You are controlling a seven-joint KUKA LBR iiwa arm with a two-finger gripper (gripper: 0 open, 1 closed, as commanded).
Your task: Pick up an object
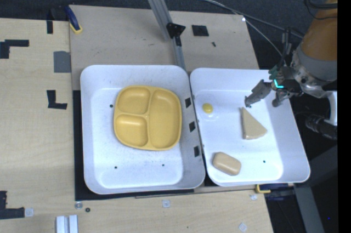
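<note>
Gripper (267, 94) spread wide, unladen, above tan wedge (252, 125) — no legible writing anywhere.

Arm reaches in from right, hand (267, 96) low w/ fingers spread apart, nothing between them.

Two white bins (88, 133) sat side by side. One held one yellow divided plate (148, 117). The other held three food pieces (252, 126).

Wooden bench (33, 133), two white bins (98, 171)
</note>
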